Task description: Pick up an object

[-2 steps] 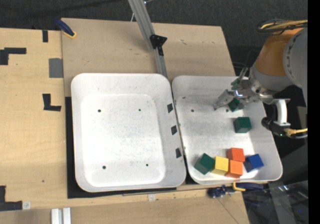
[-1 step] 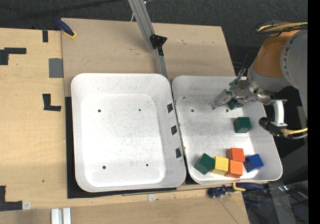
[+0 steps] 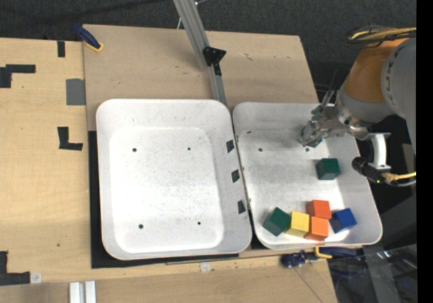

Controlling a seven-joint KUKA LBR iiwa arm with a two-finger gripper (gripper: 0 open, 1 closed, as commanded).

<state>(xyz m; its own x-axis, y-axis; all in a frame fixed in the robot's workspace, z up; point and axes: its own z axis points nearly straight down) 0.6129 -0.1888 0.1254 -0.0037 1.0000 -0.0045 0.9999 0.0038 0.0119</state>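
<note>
My gripper (image 3: 312, 135) reaches in from the right and hangs low over the upper part of the right bin (image 3: 270, 159). A dark green cube (image 3: 328, 169) lies alone just below and to the right of it, apart from it. Along the bin's near edge sits a cluster: a green block (image 3: 276, 220), a yellow block (image 3: 298, 222), two orange blocks (image 3: 318, 218) and a blue block (image 3: 344, 219). Nothing shows between the fingers.
The left bin (image 3: 166, 173) lies beside the right one, separated by a rim with black clips. A slanted metal bar (image 3: 196, 24) crosses the bench behind the bins. Cables and a white fitting (image 3: 379, 153) hang off the arm at the right.
</note>
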